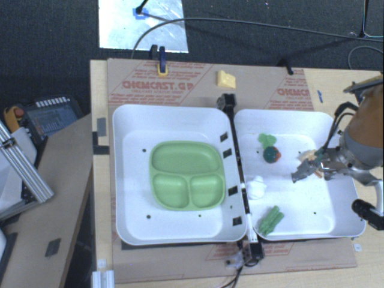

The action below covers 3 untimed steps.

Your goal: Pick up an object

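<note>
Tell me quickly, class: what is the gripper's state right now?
Gripper: cannot be told; it hangs over the right bin, right of the small ball, with nothing seen in it.

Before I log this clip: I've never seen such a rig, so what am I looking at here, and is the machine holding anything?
This is one camera fixed above a bench, looking down at a slant on two shallow white bins. The left bin holds a green divided plate. The right bin holds a few small things: a green piece, a dark round ball, a white lump and a green bundle. The grey and orange shape at the right is a robot arm; its claw is low over the right bin. I cannot tell from this view whether it grips anything.
</note>
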Tool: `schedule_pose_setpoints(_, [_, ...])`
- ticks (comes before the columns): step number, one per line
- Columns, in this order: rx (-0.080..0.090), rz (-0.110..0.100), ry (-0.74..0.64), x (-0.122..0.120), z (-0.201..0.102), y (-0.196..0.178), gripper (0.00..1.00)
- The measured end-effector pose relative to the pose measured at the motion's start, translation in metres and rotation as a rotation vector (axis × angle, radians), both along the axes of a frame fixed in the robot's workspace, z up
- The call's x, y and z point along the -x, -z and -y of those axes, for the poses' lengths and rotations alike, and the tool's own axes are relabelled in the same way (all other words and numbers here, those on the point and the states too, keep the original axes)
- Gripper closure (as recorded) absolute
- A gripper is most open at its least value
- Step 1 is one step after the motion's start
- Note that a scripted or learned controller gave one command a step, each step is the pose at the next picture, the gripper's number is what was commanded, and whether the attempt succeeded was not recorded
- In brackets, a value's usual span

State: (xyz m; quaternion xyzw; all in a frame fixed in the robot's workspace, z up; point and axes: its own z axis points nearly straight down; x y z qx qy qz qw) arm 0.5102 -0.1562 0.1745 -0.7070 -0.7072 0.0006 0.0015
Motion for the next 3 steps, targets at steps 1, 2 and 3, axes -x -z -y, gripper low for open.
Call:
schedule_pose_setpoints(1, [0.0, -0.001, 0.0, -0.001, 0.01, 0.054, 0.0])
schedule_pose_setpoints(2, [0.003, 0.006, 0.0, -0.003, 0.01, 0.04, 1.0])
schedule_pose_setpoints(3, [0.004, 0.009, -0.003, -0.01, 0.018, -0.009, 1.0])
